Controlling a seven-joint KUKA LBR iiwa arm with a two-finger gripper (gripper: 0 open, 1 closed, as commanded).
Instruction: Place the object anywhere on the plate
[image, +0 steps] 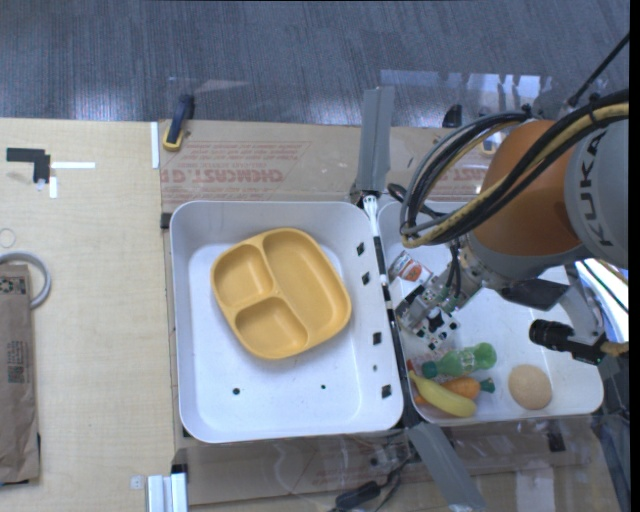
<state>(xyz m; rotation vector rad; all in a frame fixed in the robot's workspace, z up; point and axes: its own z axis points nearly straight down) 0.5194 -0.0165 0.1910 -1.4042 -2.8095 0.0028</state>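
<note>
A yellow plate (281, 291) with three compartments lies in the left white bin (200, 400), and nothing rests on it. My gripper (428, 314) hangs low over the left part of the right bin (575, 405), close to the divider between the bins. Just below it lie a green toy (470, 358), an orange carrot (463, 388) and a yellow banana (443, 397). A tan round piece (530, 386) sits further right. A small red and white item (405, 268) lies just above the gripper by the bin wall. I see nothing held in the gripper.
The grey arm with its orange band (530, 190) and black cables (450, 170) covers the upper half of the right bin. A brown cardboard sheet (260, 160) lies behind the bins. A wooden bench top (80, 300) extends to the left.
</note>
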